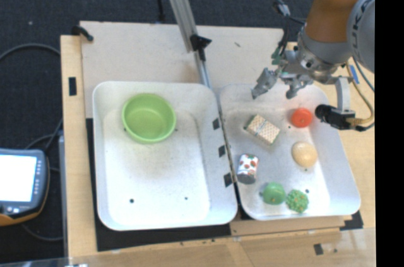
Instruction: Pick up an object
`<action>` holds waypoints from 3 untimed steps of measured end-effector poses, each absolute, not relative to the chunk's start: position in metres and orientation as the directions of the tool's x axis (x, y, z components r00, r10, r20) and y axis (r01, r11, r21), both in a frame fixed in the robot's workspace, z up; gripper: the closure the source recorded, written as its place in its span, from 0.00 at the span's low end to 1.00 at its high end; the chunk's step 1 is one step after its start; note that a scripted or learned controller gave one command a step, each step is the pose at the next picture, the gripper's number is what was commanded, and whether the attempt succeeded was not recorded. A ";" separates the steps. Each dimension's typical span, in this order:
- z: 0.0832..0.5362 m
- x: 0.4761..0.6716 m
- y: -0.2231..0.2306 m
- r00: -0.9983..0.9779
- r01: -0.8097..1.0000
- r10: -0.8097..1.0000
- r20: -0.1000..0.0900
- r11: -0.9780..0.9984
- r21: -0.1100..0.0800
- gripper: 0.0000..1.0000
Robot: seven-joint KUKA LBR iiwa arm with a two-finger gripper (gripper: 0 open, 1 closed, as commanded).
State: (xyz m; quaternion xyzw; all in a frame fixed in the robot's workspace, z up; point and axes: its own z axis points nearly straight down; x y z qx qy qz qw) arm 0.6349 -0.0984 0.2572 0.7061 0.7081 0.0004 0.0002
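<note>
Approach step imo, nothing grabbed yet. Jaws [276, 86] hang over the back edge of the right bin [344, 196], spread open w/ nothing between them. Closest targets: the waffle block [262, 129] just below, red ball [301, 118] to its side. Further fwd there's an egg [304, 154], a small can [247, 168] (label too blurry to read), a green ball [273, 194] and a bumpy green thing [297, 201] touching it, I think. Next I'd come fwd over the block, line up and drop straight down. Left bin [158, 196] has a green bowl [149, 118]. Table [139, 51] is plain board, dark carpet around, a tablet [19, 187] off left.
</note>
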 end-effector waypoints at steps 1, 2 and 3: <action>0.257 0.635 -0.098 -0.003 1.000 1.000 0.001 0.003 0.001 0.00; 0.214 0.635 -0.095 -0.001 1.000 1.000 -0.002 0.001 -0.004 0.00; 0.151 0.632 -0.099 0.001 1.000 1.000 -0.002 -0.001 -0.006 0.00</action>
